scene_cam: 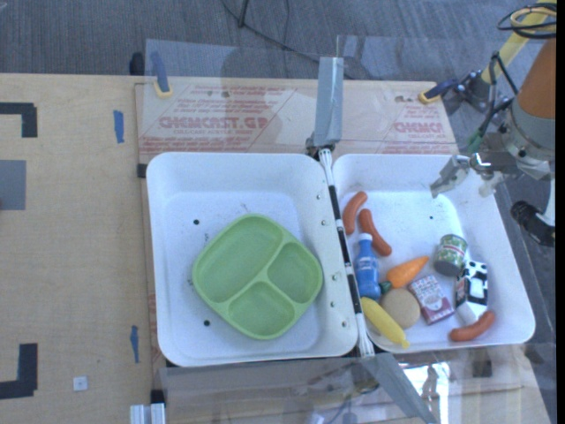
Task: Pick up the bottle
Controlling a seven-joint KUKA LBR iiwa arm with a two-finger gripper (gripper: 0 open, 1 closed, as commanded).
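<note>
Well, my claw [463, 177] hangs over the back edge of the right bin [516, 263], and its two fingers are spread wide with nothing in them. The blue bottle [366, 269] lies by that bin's left wall, between two sausages [364, 220] and a banana [385, 322].

The blue bottle [366, 268] with its white cap lies in the right bin [512, 263], against the wall shared with the left bin [177, 201]. Beside the bottle are two sausages [364, 219], a carrot [407, 272] and a banana [385, 322]. The gripper [463, 174] hovers over the right bin's far corner, well apart from the bottle. A green divided plate [257, 276] sits in the left bin.
</note>
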